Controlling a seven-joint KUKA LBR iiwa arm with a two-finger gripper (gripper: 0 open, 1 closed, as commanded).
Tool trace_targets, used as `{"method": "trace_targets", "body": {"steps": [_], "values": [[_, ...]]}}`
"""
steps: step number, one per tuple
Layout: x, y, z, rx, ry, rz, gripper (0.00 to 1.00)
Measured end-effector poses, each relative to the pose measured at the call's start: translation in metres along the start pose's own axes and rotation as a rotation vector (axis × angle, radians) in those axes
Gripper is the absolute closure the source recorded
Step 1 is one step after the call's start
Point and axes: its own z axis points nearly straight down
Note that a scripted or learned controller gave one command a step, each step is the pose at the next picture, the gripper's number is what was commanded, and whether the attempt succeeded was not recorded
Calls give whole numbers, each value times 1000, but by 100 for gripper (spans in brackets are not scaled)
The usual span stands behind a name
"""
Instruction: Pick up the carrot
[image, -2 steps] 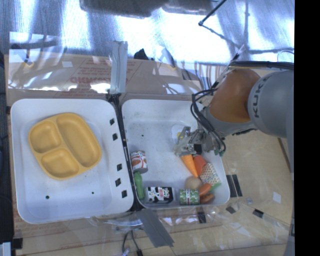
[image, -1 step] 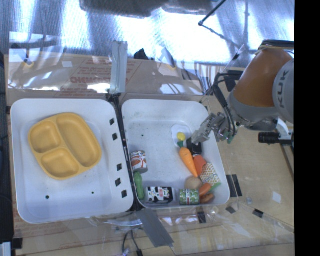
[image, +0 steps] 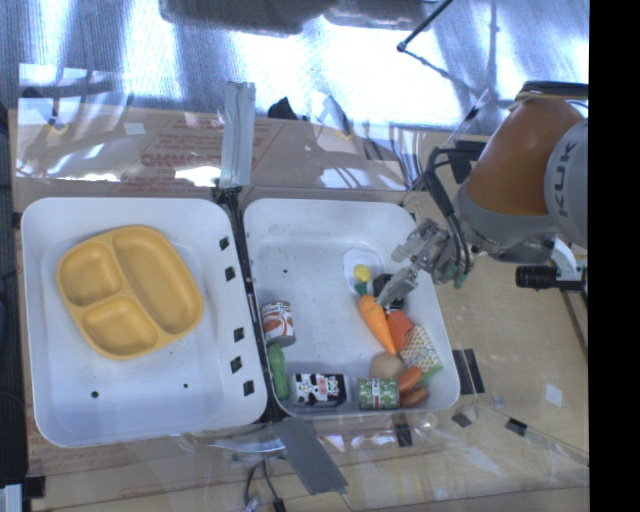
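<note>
Orange carrot lay in right bin, near its right wall, among other toy food. I saw gripper low at carrot's top end; jaws' state I couldn't tell. Carrot not lifted; grasp and lift remained, I judged.

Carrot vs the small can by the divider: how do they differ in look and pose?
The carrot is orange, long and tapered; the can is a short cylinder with a white and red-brown label. The carrot lies flat, diagonal, amid a cluster of toy foods near the gripper; the can sits apart at the right bin's left wall. Both are in the right bin.
</note>
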Motion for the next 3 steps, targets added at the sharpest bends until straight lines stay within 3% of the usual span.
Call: {"method": "trace_targets", "body": {"steps": [1,2,3], "values": [[-4,7,113,-1,-3,-198,0],[26,-15,114,-1,-1,-274,0],[25,-12,102,-2,-5,-283,100]]}}
